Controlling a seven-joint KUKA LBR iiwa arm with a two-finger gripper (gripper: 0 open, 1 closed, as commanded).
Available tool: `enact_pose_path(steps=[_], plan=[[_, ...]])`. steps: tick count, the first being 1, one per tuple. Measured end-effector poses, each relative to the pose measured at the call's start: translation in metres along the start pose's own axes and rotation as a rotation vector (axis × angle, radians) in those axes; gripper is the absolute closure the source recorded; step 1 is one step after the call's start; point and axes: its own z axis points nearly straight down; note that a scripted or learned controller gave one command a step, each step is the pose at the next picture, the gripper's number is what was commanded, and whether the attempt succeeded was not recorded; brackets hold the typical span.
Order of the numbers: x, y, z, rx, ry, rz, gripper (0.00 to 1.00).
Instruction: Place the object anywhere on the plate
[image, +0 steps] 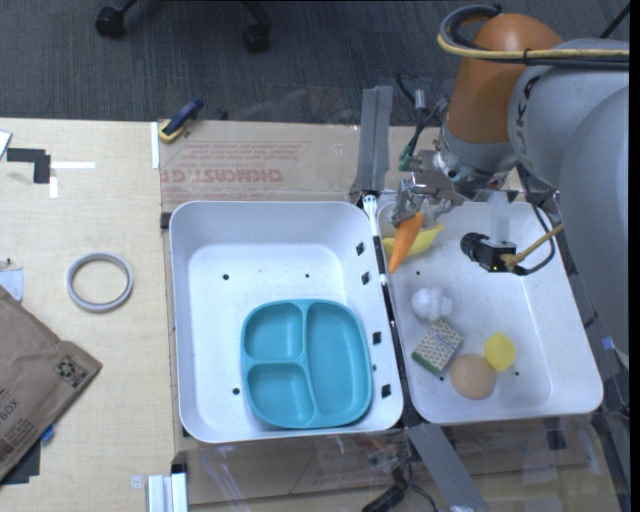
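Two bins, carrot lifted at the divider.
Camera view: end effector (412, 208) clamped on carrot (403, 242), hanging over right bin's (560, 300) left edge; teal plate (305, 363) sits in left bin (200, 300), well apart.

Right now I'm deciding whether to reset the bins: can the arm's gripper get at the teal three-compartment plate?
Probably yes. The teal three-compartment plate lies flat and uncovered in the left white bin; the gripper, with the orange carrot at its fingers, hangs just across the divider.
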Motion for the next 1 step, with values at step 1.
enact_pose_path(steps=[1], plan=[[0.0469, -0.0849, -0.0523, 0.001, 0.002, -0.191, 1.00]])
